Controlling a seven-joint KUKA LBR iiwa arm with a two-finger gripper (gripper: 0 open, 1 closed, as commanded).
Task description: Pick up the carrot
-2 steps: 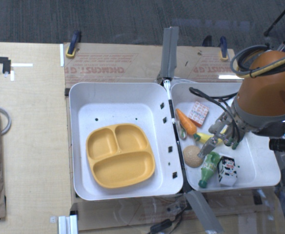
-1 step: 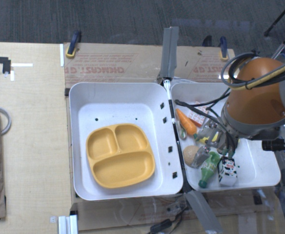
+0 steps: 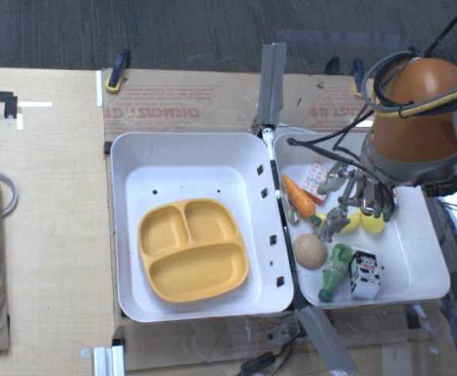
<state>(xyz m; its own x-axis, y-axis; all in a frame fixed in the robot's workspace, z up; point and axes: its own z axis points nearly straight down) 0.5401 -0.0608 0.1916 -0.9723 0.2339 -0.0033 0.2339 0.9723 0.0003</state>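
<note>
1. The step in hand is judged to be the approach: the arm hangs over the right bin, and the carrot is not yet taken.
2. The left bin bears only a yellow divided plate, well apart from the fingers on their left; it has no part in this step.
3. The fingers are seen spread and released, with nothing between them; they point down and leftward over the middle of the right bin.
4. The carrot lies just beside the fingers, to their upper left, close against the bin's left wall. To do the step well, the fingers would best be shifted toward that wall and turned so that the carrot's narrow width is spanned, not its length.
5. Care is called for: a yellow fruit sits just right of the fingers, a tan ball below them and a green bottle lower still, so a stray close could catch the wrong thing. The wall leaves little room on the far side.
6. The carrot is orange, slim and tapered, lying at a slant, its surface looking smooth and likely to slip.
</note>
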